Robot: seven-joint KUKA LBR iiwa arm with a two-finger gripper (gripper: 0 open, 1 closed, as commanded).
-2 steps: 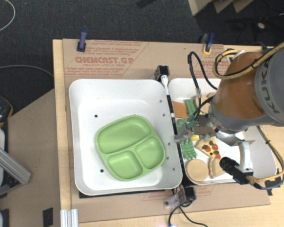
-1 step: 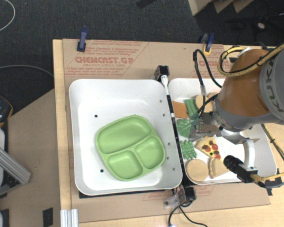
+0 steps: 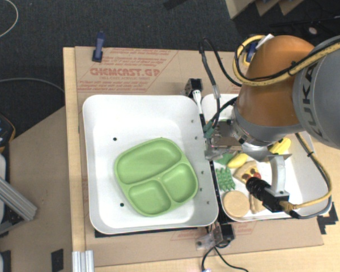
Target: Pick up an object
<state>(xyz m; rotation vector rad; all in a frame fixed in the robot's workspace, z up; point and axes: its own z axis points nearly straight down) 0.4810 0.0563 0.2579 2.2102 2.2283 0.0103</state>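
Observation:
My gripper (image 3: 245, 162) hangs low over the right bin (image 3: 311, 174), with the grey and orange wrist covering most of it from above. Just under it lie a yellow piece (image 3: 236, 161) and a tan piece (image 3: 245, 171). Another yellow bit (image 3: 281, 146) shows at the wrist's right side. A green ridged object (image 3: 224, 178) lies by the bin's left wall, and a round tan disc (image 3: 234, 204) sits at the bin's front. Nothing can be seen held.
The left bin (image 3: 102, 123) holds a green divided plate (image 3: 154, 175) with three compartments. Cables and a small black clip (image 3: 192, 86) run along the divide between the bins. The arm hides the back half of the right bin.

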